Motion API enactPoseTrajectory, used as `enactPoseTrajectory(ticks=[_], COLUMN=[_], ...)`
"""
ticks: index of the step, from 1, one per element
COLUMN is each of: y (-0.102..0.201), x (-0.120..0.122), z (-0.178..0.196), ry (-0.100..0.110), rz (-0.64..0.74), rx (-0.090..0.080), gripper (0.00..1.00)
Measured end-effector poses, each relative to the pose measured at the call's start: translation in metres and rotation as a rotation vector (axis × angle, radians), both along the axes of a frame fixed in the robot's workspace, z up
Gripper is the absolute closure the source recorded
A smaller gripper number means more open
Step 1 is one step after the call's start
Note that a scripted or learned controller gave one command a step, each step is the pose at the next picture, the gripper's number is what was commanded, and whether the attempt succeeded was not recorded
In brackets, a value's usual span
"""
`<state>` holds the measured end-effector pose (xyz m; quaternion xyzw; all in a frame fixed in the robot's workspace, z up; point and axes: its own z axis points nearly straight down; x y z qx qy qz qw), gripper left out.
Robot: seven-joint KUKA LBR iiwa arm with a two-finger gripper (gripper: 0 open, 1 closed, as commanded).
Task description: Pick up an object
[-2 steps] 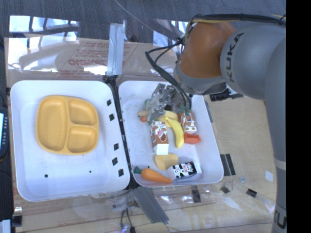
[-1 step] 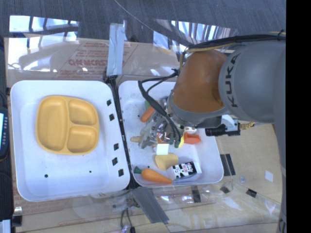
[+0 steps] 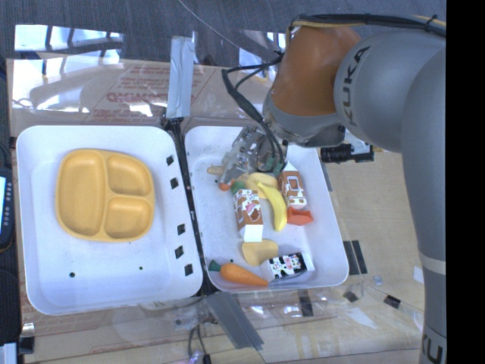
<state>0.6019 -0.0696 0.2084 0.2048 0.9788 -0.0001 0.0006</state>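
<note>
Your pincer (image 3: 241, 156) hangs low over the right bin (image 3: 331, 233); if it is open, I cannot tell. Just below it lies the banana (image 3: 273, 201): probably light, smooth, curved, so grip it across the middle.

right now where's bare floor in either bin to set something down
Left bin: bare strip along its near edge, below the yellow tray, and a narrower band at its right. Right bin: crowded around banana, cartons and carrot, with the gripper over its far end.
</note>
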Motion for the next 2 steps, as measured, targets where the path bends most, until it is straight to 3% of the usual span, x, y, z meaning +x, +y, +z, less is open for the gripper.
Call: enactPoseTrajectory(ticks=[1, 2], y=[-0.028, -0.012], x=[-0.019, -0.122], z=[0.008, -0.018], ry=[0.004, 0.006], rz=[-0.219, -0.494], rx=[0.0, 0.001], gripper=[1.0, 1.0])
